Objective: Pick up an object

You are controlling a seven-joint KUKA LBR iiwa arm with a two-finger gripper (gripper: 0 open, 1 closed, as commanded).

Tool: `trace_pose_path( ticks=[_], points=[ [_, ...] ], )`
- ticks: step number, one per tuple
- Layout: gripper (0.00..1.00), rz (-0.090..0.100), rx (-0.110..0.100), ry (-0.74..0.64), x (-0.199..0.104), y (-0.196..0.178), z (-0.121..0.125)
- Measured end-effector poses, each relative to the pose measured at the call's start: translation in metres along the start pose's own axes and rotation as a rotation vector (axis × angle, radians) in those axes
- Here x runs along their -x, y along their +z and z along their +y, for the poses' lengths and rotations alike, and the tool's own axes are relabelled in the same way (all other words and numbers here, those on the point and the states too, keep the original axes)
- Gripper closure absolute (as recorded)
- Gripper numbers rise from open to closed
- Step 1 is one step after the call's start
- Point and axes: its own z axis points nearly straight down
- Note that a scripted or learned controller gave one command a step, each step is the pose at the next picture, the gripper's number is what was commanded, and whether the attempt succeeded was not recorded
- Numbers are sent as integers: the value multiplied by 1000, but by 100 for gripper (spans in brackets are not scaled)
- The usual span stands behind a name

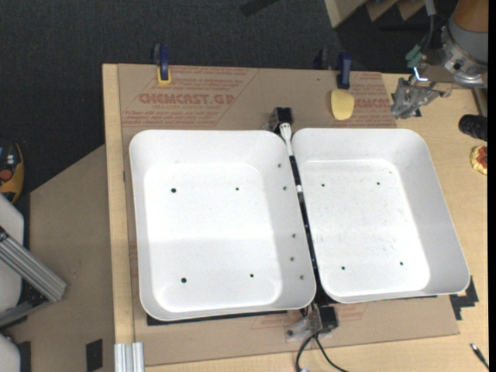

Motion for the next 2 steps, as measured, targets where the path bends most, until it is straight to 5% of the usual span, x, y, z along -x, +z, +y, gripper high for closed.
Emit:
trace_pose_path(
  ticks=[1,2],
  points=[
    [100,-5,19,-1,-18,-52,-10],
    [100,0,6,-5,-87,6,-2]
  ],
)
